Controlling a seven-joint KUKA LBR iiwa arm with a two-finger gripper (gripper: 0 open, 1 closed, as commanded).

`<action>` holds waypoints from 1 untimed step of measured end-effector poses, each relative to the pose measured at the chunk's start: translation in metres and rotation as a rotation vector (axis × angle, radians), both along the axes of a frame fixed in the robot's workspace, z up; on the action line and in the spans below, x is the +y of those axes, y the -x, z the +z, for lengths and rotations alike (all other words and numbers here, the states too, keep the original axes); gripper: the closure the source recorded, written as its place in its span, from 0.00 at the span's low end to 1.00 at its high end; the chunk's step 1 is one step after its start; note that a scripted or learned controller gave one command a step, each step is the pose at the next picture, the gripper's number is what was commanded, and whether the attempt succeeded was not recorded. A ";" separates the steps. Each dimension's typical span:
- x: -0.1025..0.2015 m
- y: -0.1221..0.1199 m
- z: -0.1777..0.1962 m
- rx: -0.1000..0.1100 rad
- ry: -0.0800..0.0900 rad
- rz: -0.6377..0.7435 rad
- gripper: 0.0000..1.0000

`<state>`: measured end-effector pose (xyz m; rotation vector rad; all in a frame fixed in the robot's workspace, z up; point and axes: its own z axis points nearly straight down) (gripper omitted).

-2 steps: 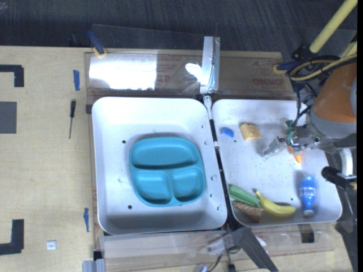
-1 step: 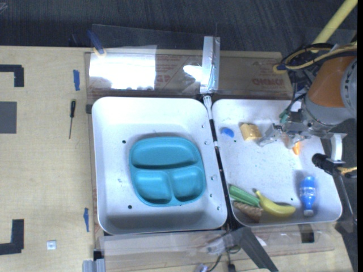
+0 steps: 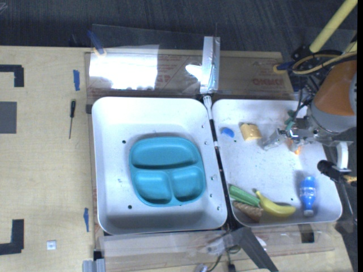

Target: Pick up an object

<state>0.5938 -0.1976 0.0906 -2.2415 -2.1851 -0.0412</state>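
Lying along the right bin's [image 3: 334,211] near wall, we are seeing a banana [image 3: 274,206]; the hand [image 3: 282,135] is hovering beyond, its grip state undeterminable.

1. Dark grey carpet-like floor [image 3: 170,4] runs along the far side of the bench.
2. The bench top [image 3: 39,152] is pale, light-coloured wood, marked with black corner brackets [image 3: 14,75] and short strips of blue tape [image 3: 76,79].
3. A clear plastic panel [image 3: 147,67] stands behind the bins and throws back a bright white glare from the overhead light.
4. A thin dark tool [image 3: 72,115] lies on the wood, left of the bins.
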 end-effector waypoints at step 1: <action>0.004 -0.041 -0.002 0.012 0.004 -0.119 0.00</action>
